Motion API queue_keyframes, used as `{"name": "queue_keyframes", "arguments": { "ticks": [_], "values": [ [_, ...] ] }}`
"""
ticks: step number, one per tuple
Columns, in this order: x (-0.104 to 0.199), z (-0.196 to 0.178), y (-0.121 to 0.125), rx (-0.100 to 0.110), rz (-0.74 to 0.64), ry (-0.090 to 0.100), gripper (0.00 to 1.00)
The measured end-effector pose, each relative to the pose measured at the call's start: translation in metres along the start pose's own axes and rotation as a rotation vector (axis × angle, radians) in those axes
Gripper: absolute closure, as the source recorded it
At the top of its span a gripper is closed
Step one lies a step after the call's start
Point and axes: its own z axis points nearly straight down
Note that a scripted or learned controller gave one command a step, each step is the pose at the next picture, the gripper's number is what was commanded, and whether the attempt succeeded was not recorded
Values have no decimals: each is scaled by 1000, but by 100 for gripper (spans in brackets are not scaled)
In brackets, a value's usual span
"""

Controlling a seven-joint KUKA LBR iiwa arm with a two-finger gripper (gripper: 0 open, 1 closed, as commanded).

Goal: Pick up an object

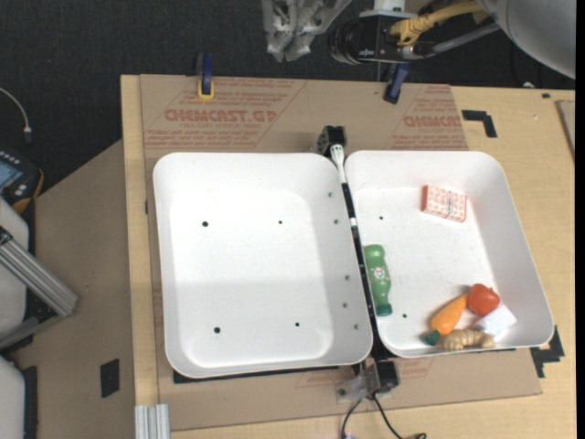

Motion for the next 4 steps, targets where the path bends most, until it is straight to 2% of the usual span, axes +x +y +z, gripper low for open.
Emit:
{"name": "queue_keyframes", "arguments": {
  "ticks": [4],
  "values": [
    [0,1,-83,0,0,0,100]
  ]
}}
